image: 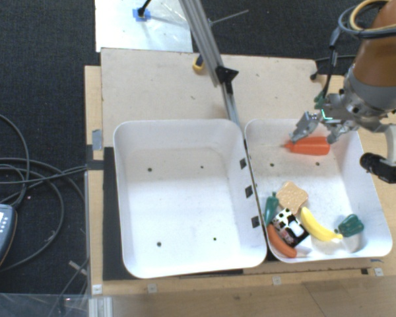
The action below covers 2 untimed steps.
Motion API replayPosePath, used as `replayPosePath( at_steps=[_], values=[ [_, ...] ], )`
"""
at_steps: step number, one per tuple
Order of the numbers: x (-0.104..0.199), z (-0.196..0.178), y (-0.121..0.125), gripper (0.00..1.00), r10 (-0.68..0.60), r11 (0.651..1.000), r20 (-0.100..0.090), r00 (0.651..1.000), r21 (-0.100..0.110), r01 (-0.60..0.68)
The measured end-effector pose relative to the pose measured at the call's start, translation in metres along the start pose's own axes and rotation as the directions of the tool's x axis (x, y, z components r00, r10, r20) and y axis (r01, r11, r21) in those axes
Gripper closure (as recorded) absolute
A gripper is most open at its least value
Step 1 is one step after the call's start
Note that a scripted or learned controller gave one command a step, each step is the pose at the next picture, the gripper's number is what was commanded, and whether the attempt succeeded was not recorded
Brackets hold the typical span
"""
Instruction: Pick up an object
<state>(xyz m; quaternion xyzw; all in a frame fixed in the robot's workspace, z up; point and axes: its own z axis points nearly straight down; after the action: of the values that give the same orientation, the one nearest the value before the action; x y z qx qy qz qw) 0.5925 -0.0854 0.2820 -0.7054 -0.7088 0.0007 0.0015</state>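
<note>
An orange carrot-shaped toy [309,146] lies flat near the back of the right bin [366,183]. My gripper [319,130] hangs right over it at the end of the grey arm with the orange band. Its two fingers are spread open, one finger [303,127] over the carrot's left part and the other by its right end. I see nothing pinched between them.
A pile sits at the right bin's front: a tan block [292,195], a banana [317,227], a green piece [350,226], a red sausage [281,241] and a black-and-white object [288,222]. The left bin [122,177] adjoins it. A slanted metal pole [208,38] crosses the back.
</note>
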Motion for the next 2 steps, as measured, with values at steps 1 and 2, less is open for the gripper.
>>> replayPosePath(
  at_steps=[1, 2],
  values=[
    [0.0, -0.002, 0.001, 0.0, 0.001, 1.0, 0.001, 1.0, -0.004, -0.001],
    [0.005, 0.043, -0.005, 0.0, 0.004, 1.0, 0.001, 1.0, 0.0, -0.004]
  ],
)
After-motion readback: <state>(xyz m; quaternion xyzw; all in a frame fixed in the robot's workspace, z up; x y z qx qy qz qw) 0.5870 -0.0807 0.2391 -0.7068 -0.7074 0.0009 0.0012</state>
